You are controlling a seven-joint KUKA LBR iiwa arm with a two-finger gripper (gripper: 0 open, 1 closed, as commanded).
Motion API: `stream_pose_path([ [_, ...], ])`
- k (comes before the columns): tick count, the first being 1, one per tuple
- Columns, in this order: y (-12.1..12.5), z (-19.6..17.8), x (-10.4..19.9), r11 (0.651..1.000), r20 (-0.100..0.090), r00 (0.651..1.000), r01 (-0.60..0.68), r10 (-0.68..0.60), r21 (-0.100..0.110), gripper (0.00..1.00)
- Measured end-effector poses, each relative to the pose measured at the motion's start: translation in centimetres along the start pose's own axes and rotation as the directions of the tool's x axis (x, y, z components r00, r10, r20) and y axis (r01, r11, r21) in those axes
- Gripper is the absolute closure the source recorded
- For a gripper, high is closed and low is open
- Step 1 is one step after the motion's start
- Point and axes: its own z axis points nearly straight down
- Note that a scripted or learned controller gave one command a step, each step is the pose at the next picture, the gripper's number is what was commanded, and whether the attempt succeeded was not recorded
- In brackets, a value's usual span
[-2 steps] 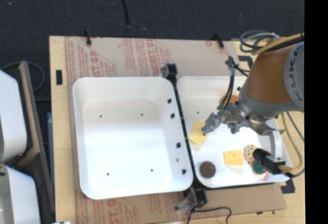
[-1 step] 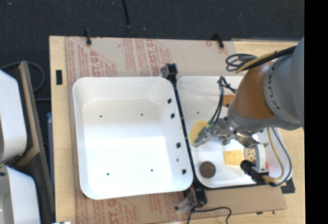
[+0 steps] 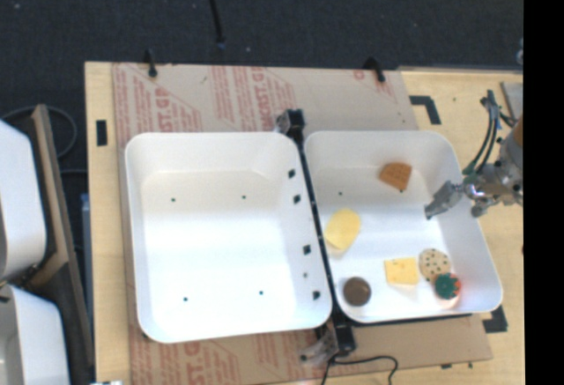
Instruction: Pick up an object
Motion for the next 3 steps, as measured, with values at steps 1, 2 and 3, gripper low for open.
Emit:
stream_pose_path([
  [1,4.3,12.1,5.0,1.000,-0.009,1.000,0.012,-0.011,0.018,0.00],
  [2,9.2,4.7,-0.1,1.000,-0.003,1.000,0.007,-0.007,0.002,0.00],
  [3,11.5,12.0,-0.3,1.000,-0.007,1.000,0.009,-0.009,0.015,0.00],
])
